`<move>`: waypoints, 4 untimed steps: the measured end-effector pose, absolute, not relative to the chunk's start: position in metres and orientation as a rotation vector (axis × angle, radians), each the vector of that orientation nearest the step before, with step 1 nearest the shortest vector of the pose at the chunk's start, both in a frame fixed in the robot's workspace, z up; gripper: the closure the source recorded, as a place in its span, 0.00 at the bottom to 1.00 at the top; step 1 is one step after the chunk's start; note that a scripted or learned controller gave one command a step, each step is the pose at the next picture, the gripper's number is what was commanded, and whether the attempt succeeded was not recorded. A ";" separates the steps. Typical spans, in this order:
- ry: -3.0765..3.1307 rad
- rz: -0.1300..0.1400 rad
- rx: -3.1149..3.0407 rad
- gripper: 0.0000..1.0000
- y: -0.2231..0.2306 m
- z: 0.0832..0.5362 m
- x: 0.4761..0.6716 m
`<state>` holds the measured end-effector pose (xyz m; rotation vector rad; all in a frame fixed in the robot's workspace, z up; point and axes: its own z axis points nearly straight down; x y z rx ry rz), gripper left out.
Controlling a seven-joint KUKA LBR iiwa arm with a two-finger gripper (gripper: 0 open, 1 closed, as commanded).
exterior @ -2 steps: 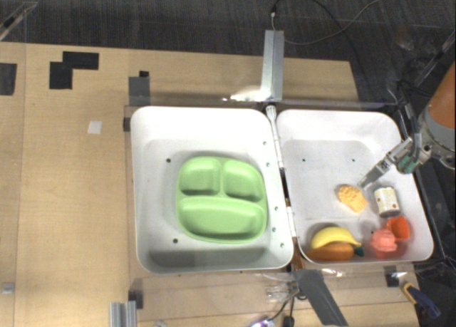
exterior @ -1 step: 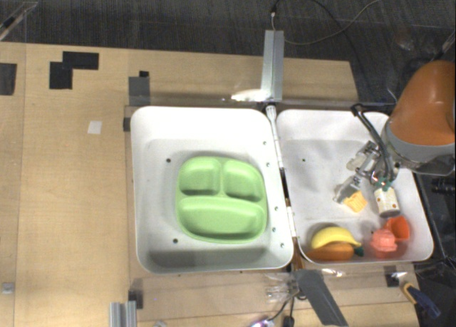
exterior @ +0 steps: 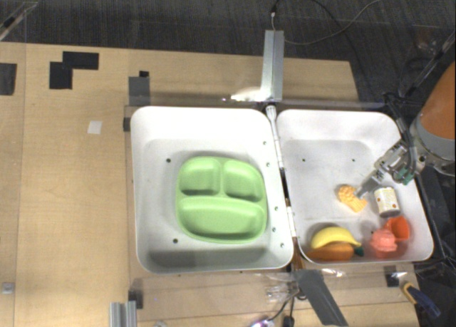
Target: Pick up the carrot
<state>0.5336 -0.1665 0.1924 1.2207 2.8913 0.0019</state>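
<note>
The carrot (exterior: 332,251) is orange with a green tip and lies along the front wall of the right bin (exterior: 320,140), tucked under a yellow banana (exterior: 333,236). My gripper (exterior: 376,179) hangs over the right side of that bin, up and to the right of the carrot and well apart from it. Its tip reaches down-left toward a small yellow corn piece (exterior: 348,198). Nothing can be seen held in it.
A white and brown cylinder (exterior: 386,202), an orange cup (exterior: 400,228) and a pink toy (exterior: 383,241) crowd the right bin's front right corner. The left bin (exterior: 149,176) holds a green divided plate (exterior: 221,199).
</note>
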 end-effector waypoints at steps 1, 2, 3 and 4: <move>2.930 0.003 1.130 0.00 -0.166 0.097 0.577; 2.859 0.009 1.270 0.00 -0.191 0.089 0.556; 2.860 0.013 1.264 1.00 -0.189 0.097 0.559; 2.864 0.003 1.283 1.00 -0.112 0.202 0.586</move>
